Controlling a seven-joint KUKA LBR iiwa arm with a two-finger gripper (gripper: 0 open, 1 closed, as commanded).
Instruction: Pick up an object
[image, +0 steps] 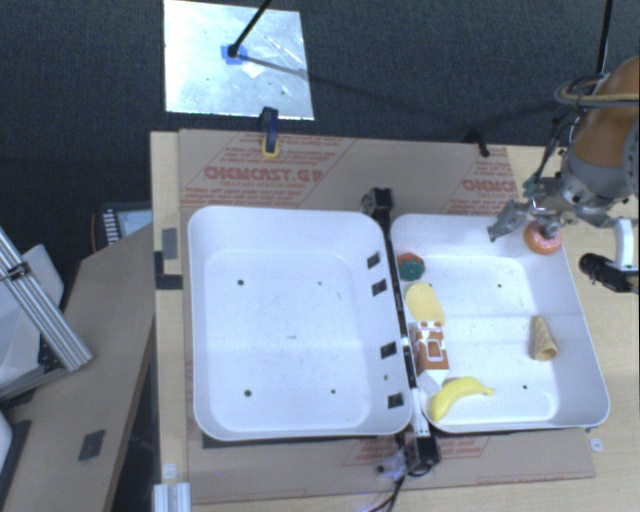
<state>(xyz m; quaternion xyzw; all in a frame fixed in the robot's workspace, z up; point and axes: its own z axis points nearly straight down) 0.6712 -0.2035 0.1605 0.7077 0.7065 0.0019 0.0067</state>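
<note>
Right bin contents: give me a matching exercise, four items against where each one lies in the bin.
Items:
1. banana
2. donut
3. cone
4. red-and-white box

Places:
A. far right corner, beside the gripper
B. near edge, by the divider
C. right side, midway along the bin
D. against the divider, between the yellow block and the banana

Pairs: 1-B, 2-A, 3-C, 4-D

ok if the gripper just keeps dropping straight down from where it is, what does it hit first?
Most likely the pink donut at the right bin's far corner, just below the gripper. Depth is unclear from this slant; it might meet the bin rim instead.
</note>
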